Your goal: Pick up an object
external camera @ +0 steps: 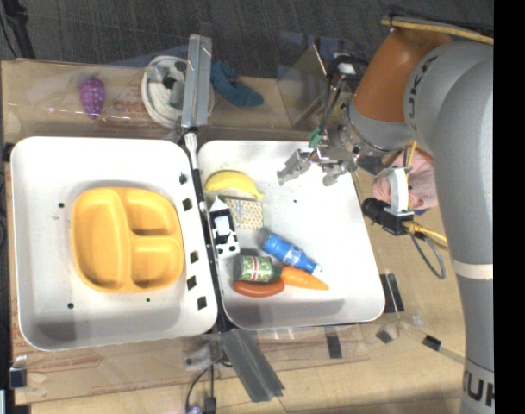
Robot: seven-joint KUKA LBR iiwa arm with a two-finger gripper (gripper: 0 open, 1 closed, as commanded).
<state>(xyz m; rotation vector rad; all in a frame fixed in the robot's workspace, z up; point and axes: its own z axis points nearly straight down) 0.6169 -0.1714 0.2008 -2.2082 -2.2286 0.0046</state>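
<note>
My gripper [312, 170] hangs over the back of the right bin [348, 231], its two grey fingers spread open with nothing between them. In front of it and to the left lies a yellow banana [232, 182] beside a patterned card [245, 211]. Toward the bin's front sit a blue bottle [287, 252], an orange carrot [303, 277], a green can [256, 269] and a red sausage-shaped piece [258, 288]. A small black-and-white item [222, 228] rests against the divider. All these lie apart from the gripper.
The left bin [38, 231] holds a yellow divided tray [128, 235]. Behind the bins lie a purple object [92, 95], a white roll [165, 89] and a blue cloth [234, 89]. The arm's grey body [465, 145] fills the right side.
</note>
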